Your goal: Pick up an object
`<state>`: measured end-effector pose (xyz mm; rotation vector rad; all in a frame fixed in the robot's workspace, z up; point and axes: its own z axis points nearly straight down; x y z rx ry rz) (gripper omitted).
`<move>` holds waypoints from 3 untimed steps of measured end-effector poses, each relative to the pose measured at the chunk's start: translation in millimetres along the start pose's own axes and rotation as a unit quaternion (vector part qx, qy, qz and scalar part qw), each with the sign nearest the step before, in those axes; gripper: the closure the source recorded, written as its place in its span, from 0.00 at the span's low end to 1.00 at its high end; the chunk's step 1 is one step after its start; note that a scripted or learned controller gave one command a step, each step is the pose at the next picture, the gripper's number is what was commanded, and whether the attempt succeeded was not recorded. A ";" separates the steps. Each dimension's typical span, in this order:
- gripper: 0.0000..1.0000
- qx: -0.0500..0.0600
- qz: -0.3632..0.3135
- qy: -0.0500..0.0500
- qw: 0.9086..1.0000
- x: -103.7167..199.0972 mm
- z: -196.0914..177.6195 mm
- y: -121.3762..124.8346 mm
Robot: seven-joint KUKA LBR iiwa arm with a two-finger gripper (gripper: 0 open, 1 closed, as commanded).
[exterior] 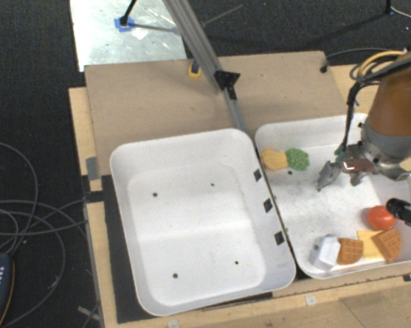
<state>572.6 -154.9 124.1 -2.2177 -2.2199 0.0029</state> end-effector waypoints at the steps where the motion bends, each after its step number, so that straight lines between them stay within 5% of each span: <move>1: 0.00 -0.001 0.000 0.000 1.000 0.4 35.2 0.2; 2: 1.00 -0.004 0.000 -0.001 1.000 -0.3 22.3 1.6; 3: 1.00 -0.006 -0.001 -0.002 1.000 -4.7 -41.8 3.5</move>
